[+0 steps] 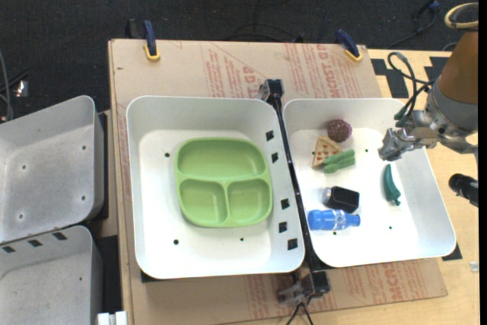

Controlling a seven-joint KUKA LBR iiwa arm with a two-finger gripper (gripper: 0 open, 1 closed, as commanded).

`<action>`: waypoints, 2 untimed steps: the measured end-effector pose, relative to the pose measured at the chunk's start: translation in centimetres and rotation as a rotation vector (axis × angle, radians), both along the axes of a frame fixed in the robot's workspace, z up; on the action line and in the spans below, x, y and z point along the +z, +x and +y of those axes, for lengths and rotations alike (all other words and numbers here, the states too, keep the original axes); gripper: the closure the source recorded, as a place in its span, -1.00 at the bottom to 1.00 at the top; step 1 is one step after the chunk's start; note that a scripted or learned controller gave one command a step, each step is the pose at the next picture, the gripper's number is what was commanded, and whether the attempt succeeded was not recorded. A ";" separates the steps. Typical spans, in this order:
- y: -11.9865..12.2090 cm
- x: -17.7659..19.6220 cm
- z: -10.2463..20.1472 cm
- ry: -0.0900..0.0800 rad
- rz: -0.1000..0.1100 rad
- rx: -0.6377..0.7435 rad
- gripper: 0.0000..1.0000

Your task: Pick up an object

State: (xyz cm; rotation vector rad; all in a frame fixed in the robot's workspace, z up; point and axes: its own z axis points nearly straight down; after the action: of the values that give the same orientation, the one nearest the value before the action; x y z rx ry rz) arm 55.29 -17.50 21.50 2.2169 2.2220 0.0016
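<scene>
The right bin (426, 236) holds a dark maroon ball (339, 129), a tan wedge (323, 149), a light green pod-like piece (338, 160), a black block (343, 199), a blue bottle (332, 221) and a dark green curved piece (390, 184). My gripper (391, 146) hangs at the right bin's upper right, just above the dark green piece and apart from it. Nothing shows between its fingers. The arm's orange band (463, 72) rises at the right edge.
The left bin (152, 125) holds a light green three-compartment tray (224, 181). A black divider (283, 164) runs between the bins. Two grey lids (46, 156) lie off the bench to the left. Clamps and cables sit along the bench's far edge.
</scene>
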 end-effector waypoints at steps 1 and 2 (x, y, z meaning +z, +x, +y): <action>0.1 5.3 0.0 -0.001 -0.002 0.001 1.00; -0.8 5.2 4.3 0.002 0.004 0.003 1.00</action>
State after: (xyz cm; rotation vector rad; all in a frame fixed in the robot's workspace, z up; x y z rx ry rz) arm 54.48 -13.23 26.68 2.2163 2.2277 -0.0006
